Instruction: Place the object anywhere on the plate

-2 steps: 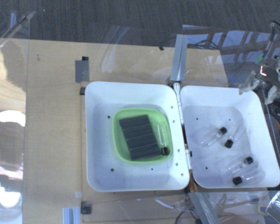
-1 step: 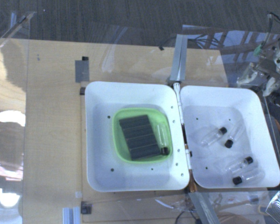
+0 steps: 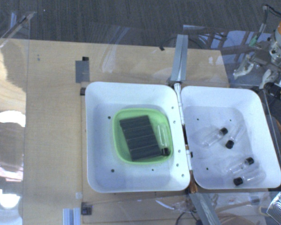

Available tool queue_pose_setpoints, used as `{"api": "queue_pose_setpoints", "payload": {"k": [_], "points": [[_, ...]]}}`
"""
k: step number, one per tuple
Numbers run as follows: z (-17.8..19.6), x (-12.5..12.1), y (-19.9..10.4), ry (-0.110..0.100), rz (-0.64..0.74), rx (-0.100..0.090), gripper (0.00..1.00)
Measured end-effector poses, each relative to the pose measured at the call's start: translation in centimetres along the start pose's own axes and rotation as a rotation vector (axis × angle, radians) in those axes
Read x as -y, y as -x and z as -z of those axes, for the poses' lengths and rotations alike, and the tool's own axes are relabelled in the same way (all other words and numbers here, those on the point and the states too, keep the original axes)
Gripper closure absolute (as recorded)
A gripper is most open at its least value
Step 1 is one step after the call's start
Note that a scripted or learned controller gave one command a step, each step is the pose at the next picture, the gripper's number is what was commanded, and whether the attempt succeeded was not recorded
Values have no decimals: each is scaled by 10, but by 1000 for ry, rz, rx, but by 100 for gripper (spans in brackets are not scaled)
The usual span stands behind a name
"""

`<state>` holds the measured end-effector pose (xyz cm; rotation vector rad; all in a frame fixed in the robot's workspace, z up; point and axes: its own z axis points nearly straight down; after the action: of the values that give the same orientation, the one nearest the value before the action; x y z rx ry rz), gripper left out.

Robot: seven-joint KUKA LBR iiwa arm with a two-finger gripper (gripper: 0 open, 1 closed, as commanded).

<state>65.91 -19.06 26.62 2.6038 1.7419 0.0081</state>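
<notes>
Evidently the bench [image 3: 47,125] carries two white bins; the left bin [image 3: 98,172], far from the pincer [image 3: 271,55], holds the green plate [image 3: 119,125] with a dark ridged block and one clear vial [image 3: 163,137] already lying on it. Four more vials [image 3: 227,139] wait nearer. Pincer's state: cannot tell.

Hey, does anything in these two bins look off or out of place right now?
One thing stands out: a clear vial with a black cap lies on the green plate in the left bin, beside the dark ridged block, while four similar vials lie scattered in the right bin. Nothing looks spilled or broken.
</notes>
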Motion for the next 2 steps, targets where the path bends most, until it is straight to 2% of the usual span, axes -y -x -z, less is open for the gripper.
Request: {"api": "queue_pose_setpoints", "payload": {"k": [1,2], "points": [[-15,-13,0,0,36,0,0],[3,-12,0,1,-17,-1,0]]}}
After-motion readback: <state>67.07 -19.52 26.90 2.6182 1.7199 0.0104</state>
